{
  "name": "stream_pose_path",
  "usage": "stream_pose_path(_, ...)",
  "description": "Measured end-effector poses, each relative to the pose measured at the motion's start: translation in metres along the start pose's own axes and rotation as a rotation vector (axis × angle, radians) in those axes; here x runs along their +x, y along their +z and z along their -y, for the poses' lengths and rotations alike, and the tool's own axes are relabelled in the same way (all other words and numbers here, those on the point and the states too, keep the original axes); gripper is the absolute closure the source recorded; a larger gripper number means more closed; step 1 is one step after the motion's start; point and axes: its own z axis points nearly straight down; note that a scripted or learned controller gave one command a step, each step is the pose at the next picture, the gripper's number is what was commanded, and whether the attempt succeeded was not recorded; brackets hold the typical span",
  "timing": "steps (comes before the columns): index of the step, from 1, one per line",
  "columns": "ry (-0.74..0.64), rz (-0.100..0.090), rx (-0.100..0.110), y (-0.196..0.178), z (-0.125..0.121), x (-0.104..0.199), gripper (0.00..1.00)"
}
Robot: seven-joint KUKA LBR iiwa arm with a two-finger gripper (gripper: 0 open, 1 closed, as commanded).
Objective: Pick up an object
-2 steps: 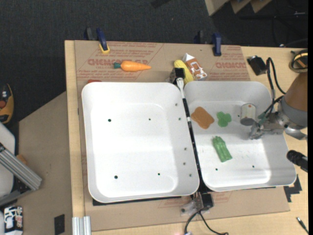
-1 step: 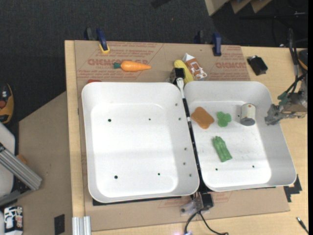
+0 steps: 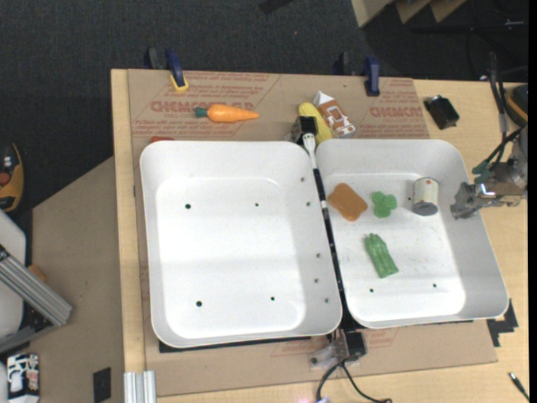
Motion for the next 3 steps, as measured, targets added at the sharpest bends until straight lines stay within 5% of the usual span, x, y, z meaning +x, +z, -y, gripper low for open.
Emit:
stream_pose_path(1,0.002,-0.004,0.010,0.042,0.035,0.010,1.00)
stream_pose_path(3,-0.001,0.000,0.000,-0.001,0.039,0.040,1.00)
